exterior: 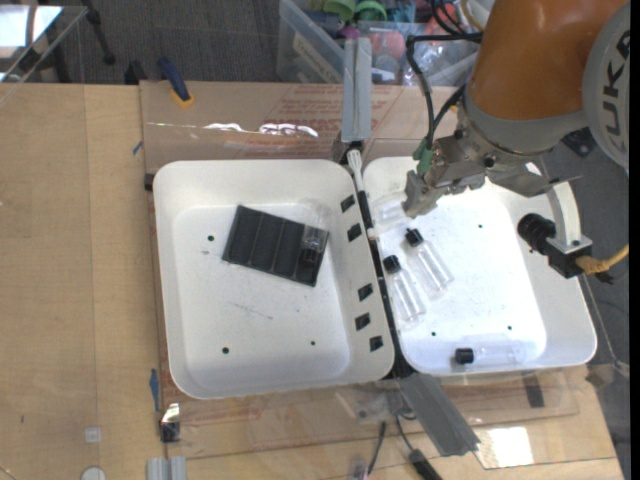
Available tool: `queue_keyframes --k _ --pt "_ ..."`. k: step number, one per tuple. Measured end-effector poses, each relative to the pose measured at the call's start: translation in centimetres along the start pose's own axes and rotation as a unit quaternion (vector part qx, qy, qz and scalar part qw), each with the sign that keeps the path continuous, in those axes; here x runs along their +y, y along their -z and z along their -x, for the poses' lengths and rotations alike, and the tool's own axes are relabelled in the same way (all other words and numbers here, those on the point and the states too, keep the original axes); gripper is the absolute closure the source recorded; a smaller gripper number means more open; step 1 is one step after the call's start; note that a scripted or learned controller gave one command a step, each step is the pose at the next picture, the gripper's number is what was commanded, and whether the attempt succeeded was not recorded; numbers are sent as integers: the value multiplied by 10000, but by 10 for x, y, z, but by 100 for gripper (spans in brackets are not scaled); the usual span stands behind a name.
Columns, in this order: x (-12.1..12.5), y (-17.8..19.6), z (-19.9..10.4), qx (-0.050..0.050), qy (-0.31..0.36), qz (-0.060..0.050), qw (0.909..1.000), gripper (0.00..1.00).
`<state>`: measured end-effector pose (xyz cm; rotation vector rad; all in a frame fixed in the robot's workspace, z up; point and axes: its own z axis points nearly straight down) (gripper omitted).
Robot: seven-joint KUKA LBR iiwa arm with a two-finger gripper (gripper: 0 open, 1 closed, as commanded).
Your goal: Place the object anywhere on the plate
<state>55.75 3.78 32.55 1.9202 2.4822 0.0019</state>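
"UK" on grey arm (612, 78)

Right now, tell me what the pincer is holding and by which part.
It cannot be told. The pincer hangs low over the right bin, above the clear tubes, but its tips are too small to make out.

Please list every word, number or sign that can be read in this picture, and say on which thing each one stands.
"UK": large dark letters on the grey arm shell, cut off by the picture's right edge.
Red print on the cardboard behind the bins: too blurred and glare-washed to read.
Dark tray in the left bin: no text visible.
Clear tubes in the right bin: no readable text.
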Motion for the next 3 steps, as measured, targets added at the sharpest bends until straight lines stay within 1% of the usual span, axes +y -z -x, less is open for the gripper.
queue_keyframes --k 1,2,3 --pt "-43 72 81 3 445 -5 9990 100" --pt "-43 72 81 3 449 -6 9990 0" --pt "-109 110 158 -7 867 4 9962 0"
